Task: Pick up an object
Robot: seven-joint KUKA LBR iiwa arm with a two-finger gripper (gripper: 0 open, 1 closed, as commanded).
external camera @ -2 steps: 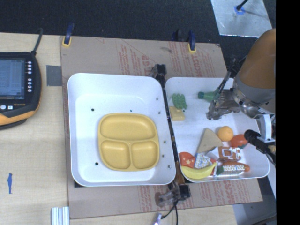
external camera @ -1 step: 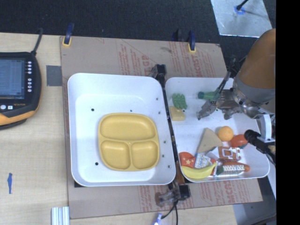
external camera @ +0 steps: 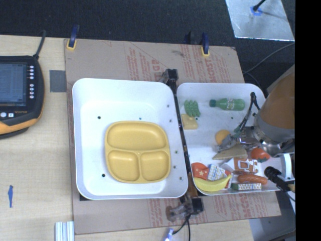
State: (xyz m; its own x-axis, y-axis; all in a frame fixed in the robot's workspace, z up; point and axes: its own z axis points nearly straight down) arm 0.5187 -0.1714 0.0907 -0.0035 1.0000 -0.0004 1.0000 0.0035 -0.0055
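The right white bin (external camera: pixel 210 86) holds several small items. A green bottle (external camera: pixel 228 104) lies at the back, with a green ridged piece (external camera: pixel 191 108) and a yellow block (external camera: pixel 189 121) near the left wall. At the front are a banana (external camera: pixel 213 185), a red piece (external camera: pixel 199 169), a printed white packet (external camera: pixel 216 172) and a red sausage-like item (external camera: pixel 252 178). My gripper (external camera: pixel 231 144) hangs low over the bin's right half, just beside an orange ball (external camera: pixel 222 136) and above a small box (external camera: pixel 244 164). A red tomato (external camera: pixel 261 153) lies close under the wrist. Nothing shows as held.
The left white bin (external camera: pixel 90 134) contains a yellow divided plate (external camera: pixel 136 151). Both bins rest on a cardboard sheet (external camera: pixel 125 59) clamped to the bench. A teach pendant (external camera: pixel 17 97) lies at the far left. The arm's orange band (external camera: pixel 281 104) overhangs the right bin's right wall.
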